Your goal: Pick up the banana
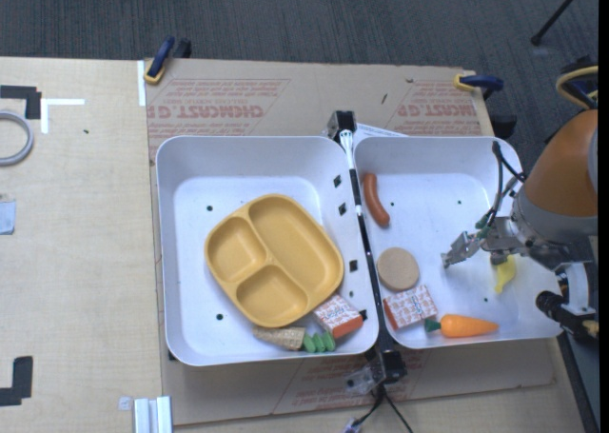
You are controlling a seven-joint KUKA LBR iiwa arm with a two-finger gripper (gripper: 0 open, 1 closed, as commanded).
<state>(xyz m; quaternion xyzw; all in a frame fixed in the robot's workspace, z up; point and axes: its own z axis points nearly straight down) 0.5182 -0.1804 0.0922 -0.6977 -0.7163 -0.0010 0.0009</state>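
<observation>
While my end effector (463,250) is reaching in from the right, the smooth, curved yellow banana (504,274) is lying just beside it in the right bin (428,157). I am holding nothing; whether my end effector is released, I cannot tell.

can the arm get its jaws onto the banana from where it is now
Probably yes. The banana lies in the right bin near its right wall, right beside the gripper, with nothing lying on it. The carrot sits apart, nearer the front. The wall close by may crowd the approach.
</observation>
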